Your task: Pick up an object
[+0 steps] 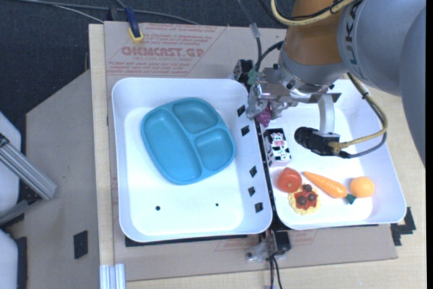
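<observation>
My gripper [262,108] hangs over the left edge of the right bin [379,145], close to the wall between the two bins. A small purple object [263,118] shows between its fingertips, and the gripper is shut on it. Just below it in the right bin stands a black-and-white cow-patterned block [277,147]. Further toward the front lie a red tomato [289,179], an orange carrot [326,184], a small orange fruit [362,187] and a tart with dark berries [304,201].
The left bin [128,166] holds a blue divided plate [188,139] in its upper half. The grey arm with its orange band [318,3] reaches in from the upper right above the right bin. Cardboard lies behind the bins.
</observation>
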`<state>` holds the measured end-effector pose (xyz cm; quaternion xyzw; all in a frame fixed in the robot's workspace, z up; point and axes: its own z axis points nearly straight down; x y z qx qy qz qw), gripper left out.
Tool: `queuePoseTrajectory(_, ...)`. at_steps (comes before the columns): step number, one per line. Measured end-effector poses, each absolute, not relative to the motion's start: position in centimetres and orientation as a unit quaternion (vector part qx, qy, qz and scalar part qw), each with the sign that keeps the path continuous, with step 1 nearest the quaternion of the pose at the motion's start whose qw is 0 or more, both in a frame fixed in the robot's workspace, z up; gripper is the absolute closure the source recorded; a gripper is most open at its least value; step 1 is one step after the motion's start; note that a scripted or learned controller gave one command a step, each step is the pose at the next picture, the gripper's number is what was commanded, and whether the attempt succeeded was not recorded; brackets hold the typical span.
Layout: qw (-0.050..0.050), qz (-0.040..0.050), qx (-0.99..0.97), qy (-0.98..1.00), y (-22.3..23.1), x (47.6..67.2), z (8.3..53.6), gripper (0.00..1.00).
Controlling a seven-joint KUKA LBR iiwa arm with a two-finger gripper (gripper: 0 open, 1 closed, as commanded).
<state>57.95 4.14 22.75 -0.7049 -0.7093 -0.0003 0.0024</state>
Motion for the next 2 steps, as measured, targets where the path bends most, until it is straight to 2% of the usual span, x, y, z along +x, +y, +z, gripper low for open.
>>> queuePoseTrajectory(1, 0.003, 0.0012, -0.705, -0.709, 9.12, 54.67, 21.87, 1.0)
queuePoseTrajectory(2, 0.002, 0.0008, -0.707, -0.707, 8.78, 54.83, 21.92, 0.0)
